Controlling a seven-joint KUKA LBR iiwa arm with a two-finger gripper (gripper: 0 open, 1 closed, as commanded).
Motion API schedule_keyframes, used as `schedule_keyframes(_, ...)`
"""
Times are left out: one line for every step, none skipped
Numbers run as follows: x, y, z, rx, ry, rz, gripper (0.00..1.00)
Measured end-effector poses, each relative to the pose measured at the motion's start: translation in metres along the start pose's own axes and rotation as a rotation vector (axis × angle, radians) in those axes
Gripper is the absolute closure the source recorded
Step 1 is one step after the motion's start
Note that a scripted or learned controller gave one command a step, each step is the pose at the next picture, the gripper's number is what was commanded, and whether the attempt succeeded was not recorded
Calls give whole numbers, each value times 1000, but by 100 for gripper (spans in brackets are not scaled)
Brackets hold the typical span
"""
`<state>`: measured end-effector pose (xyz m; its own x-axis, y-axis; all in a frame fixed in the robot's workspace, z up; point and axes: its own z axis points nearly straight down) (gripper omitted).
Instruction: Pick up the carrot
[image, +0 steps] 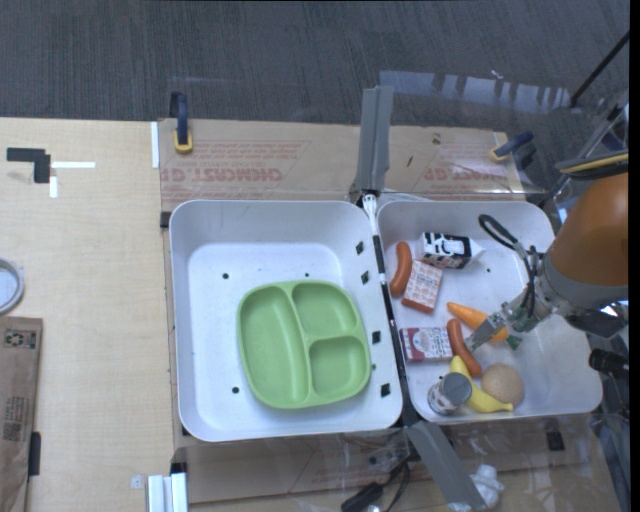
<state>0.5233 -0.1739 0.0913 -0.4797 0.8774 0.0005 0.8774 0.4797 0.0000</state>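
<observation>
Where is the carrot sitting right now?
The carrot lies in the right bin, near its middle, with the tool right at its right end. A red sausage lies just below it, a small red carton to its lower left.

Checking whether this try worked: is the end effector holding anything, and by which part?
Cannot be told. The end effector sits right at the carrot, at its right end, but the view does not show the carrot between its fingers.
</observation>
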Motion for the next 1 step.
schedule_keyframes(-7,-50,0,-1,-1,-156,0)
